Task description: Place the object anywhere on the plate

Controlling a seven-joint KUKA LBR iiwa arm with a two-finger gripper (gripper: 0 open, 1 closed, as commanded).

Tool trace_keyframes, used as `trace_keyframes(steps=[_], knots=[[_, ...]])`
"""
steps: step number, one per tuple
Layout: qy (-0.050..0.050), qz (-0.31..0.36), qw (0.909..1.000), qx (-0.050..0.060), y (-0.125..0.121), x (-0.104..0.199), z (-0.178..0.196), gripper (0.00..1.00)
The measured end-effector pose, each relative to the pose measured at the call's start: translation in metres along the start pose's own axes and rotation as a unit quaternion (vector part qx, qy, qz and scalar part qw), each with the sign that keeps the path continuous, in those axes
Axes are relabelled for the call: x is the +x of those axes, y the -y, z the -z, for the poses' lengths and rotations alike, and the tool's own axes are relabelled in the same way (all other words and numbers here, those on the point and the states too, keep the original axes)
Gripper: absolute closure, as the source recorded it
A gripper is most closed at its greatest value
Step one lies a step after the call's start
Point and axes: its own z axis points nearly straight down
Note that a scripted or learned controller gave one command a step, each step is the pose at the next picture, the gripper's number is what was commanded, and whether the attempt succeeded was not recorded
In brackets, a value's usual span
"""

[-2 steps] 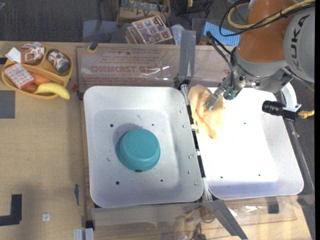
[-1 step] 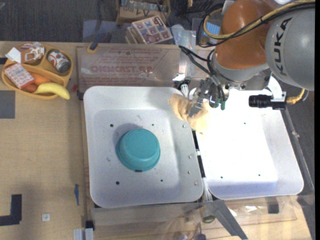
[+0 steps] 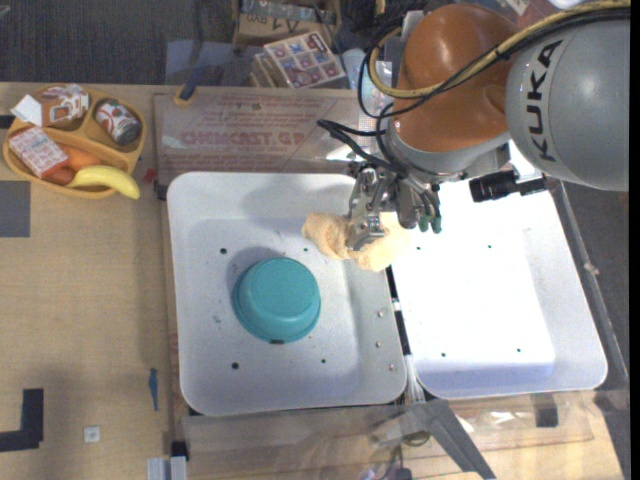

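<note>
Wooden bench (image 3: 80, 308) spreads under two shallow white bins set side by side, the left bin (image 3: 200, 208) and the right bin (image 3: 560, 298) touching along their inner edges. Inside the left bin, toward its near-left part, sits a round teal plate (image 3: 278, 299) (it looks more like an upturned bowl from this slant). At the far-right corner of the same bin lies a pale yellow, soft-looking lumpy object (image 3: 335, 236), well apart from the plate and close to the seam between the bins. The grey arm with its orange band (image 3: 450, 68) reaches in from the right, and its metal two-finger gripper (image 3: 365, 230) hangs down directly over the yellow object, its tips at the object's right portion; whether the tips are clamped on it or merely touching cannot be told from this angle. On the far-left of the bench rests a yellow sectioned tray (image 3: 40, 163) holding toy food, with a yellow banana (image 3: 108, 179) at its near edge.
</note>
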Motion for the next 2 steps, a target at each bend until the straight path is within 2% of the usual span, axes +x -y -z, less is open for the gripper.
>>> trace_keyframes(steps=[2], knots=[[0.002, 0.003, 1.0, -0.001, -0.107, 0.011, 0.004, 1.0]])
